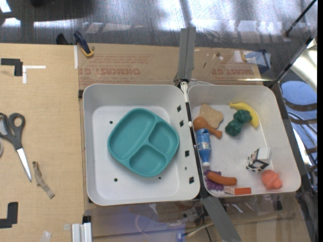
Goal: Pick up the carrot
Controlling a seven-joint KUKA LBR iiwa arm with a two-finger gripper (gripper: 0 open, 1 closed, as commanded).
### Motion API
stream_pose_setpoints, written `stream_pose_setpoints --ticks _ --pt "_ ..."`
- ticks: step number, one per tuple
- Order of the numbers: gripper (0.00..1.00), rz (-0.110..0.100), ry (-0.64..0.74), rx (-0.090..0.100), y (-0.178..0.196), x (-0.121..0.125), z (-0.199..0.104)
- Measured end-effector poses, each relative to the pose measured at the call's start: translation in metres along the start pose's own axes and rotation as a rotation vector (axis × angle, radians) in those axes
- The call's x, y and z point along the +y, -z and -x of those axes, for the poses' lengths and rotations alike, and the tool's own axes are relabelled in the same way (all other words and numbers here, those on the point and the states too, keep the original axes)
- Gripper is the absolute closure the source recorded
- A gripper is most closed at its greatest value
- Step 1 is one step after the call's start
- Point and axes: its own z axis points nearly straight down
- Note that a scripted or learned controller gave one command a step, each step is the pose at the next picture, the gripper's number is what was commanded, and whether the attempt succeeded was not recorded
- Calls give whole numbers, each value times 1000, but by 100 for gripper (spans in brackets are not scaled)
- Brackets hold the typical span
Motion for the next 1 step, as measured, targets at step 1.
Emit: stream_pose_setpoints --ticks 1 --pt "100 0 330 -1 -22 0 0"
